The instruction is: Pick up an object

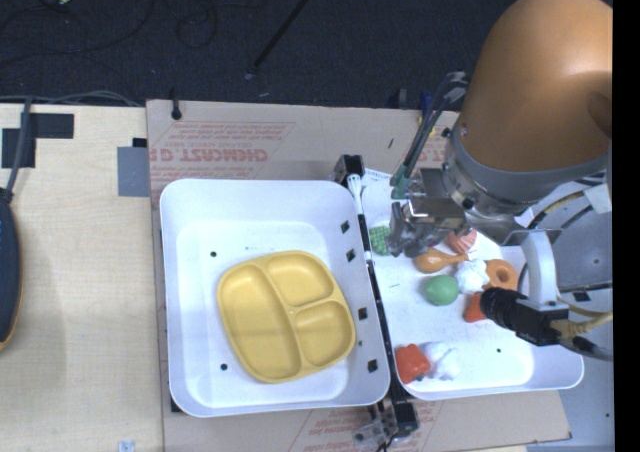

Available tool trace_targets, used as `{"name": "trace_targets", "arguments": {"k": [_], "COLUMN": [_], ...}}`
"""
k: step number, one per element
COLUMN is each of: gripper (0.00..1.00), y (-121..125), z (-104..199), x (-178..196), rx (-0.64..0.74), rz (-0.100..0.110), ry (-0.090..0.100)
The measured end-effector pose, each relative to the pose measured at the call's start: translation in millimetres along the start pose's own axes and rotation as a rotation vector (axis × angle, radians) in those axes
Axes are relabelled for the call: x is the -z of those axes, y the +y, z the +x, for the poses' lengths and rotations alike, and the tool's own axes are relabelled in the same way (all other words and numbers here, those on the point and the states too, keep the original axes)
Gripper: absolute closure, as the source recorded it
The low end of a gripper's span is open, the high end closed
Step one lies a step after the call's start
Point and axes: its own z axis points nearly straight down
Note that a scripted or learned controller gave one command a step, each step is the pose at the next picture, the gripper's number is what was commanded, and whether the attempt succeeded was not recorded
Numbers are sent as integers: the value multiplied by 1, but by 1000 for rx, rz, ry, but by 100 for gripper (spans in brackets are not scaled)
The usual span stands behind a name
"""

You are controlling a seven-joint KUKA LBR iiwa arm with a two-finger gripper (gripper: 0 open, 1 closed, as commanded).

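Observation:
The arm's orange and grey wrist (535, 100) hangs over the right bin (500, 370) and covers much of it. Below it the gripper (408, 236) reaches down near the bin's left wall, beside a small green item (380, 238). Loose objects lie in that bin: a green ball (440, 290), an orange pear-shaped piece (435, 261), an orange ring-like piece (499, 274), a red-orange piece (474, 307), a red item (411, 361) at the front, and a white item (445, 363) next to it. Nothing shows clearly between the gripper's tips.
The left bin (190, 240) holds a yellow divided plate (286, 314). A black divider (365, 280) runs between the two bins. Cables and a black hose end (520, 318) hang at the right side of the right bin. Cardboard (250, 145) lies under the bins.

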Motion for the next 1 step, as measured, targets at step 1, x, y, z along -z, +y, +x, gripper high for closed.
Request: {"name": "trace_targets", "arguments": {"k": [1], "gripper": [100], "y": [0], "z": [42], "x": [25], "rx": [-3], "rz": [2], "ry": [-1]}}
